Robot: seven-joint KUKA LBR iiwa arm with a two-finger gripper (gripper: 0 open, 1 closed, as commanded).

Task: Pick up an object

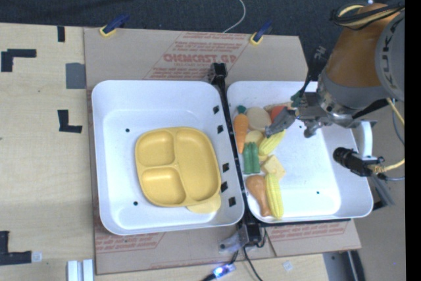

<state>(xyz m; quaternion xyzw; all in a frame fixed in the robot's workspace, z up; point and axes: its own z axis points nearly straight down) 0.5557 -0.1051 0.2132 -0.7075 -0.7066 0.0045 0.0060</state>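
- Two shallow white bins are set side by side on a cardboard sheet (197,56); the left bin (112,108) holds a yellow divided plate (176,164), which lies flat near the bin's middle.
- The right bin (329,201) holds a cluster of toy food pressed along its left wall.
- In that cluster, a carrot (241,128) is seen at the far end, a green piece (250,158) just near of it, and a corn cob (273,197) at the near end beside an orange piece (258,193).
- A second yellow corn piece (272,142) lies tilted in the middle of the cluster, with a pale round item (258,117) and a red piece (277,111) at the far side.
- The arm is reached in from the right, and the gripper (284,120) is placed low over the far part of the cluster, just above the tilted corn piece.
- Whether the hand is spread or pressed together cannot be told, and no item can be seen held by it.
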